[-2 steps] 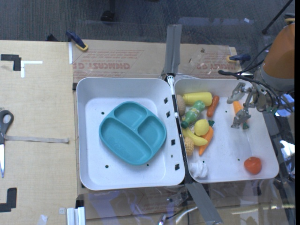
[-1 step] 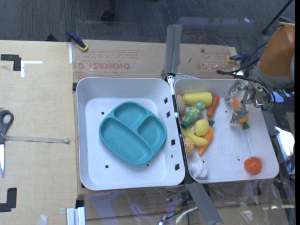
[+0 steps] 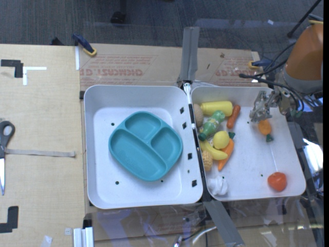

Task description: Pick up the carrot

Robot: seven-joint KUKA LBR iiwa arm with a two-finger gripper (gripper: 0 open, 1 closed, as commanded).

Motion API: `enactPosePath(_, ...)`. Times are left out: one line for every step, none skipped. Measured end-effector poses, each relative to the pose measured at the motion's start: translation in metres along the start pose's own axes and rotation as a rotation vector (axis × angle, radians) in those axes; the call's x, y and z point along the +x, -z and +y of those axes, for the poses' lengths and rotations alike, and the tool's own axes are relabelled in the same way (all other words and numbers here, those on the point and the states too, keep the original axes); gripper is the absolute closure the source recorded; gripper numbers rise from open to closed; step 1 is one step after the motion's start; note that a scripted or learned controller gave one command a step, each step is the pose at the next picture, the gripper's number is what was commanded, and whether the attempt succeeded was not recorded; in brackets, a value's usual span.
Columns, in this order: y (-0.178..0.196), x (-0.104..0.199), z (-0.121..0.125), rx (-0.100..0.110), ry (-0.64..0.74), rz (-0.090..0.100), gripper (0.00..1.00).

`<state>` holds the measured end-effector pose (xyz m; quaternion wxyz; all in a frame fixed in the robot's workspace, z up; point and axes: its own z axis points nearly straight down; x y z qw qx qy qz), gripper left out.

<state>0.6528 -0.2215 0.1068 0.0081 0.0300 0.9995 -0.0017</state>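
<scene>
Leftward, a teal plate [image 3: 146,145] is lying in the left bin [image 3: 92,138]; carrots [image 3: 234,116] are lying among toy food along the right bin's [image 3: 288,189] left wall. My gripper [image 3: 259,113] is hanging over that bin's upper right, touching a small orange piece [image 3: 264,128]; I cannot tell my grip.

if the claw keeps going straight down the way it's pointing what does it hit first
Most likely the small orange piece lying just under the claw in the right bin, possibly a carrot. Depth is hard to judge from this slanted view, so it may land beside it.
</scene>
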Motion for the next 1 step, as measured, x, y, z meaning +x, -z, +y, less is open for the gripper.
enactPosePath(0.0422,0.0053,0.0446,-0.001,-0.159,0.008,1.00)
